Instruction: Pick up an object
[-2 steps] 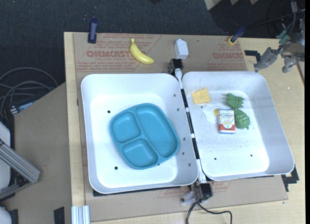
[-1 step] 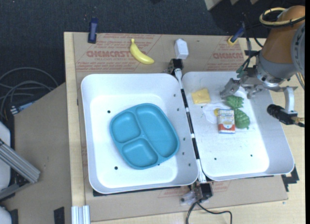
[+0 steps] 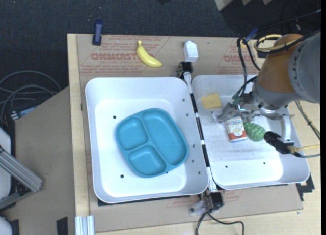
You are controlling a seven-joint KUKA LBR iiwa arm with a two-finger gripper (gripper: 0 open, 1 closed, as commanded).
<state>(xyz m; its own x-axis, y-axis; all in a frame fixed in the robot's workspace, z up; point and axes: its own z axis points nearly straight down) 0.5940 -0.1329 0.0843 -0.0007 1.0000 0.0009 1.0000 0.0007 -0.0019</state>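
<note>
Gripper (image 3: 227, 113) was low in the right bin (image 3: 254, 175), in its far half, the arm (image 3: 285, 71) coming in over the bin's far-right corner. Metal fingers pointed toward the divider between the bins. Could not tell whether they stood wide or narrow; the parts blurred together against the white floor, and nothing showed plainly between them.

Three things lay close by in that bin. A small carton (image 3: 236, 128), white with a red bottom, lay just on the near side of the gripper, touching it or almost so; its long axis ran roughly far-to-near across the bin floor. A green lumpy object (image 3: 255, 131) sat just beside the carton, on the side away from the divider, partly under the wrist. A yellow block (image 3: 211, 100) lay on the far side of the gripper, toward the bin's far-left corner, a little apart.

Judged the carton the nearest candidate: a short move toward the near edge would put the fingers over it, and a grip across its short width looked the better fit.

Left bin (image 3: 102, 107) held a blue tray (image 3: 151, 142) at its middle. A banana (image 3: 146, 56) lay on the bench (image 3: 86, 76) beyond the left bin's far edge.
</note>
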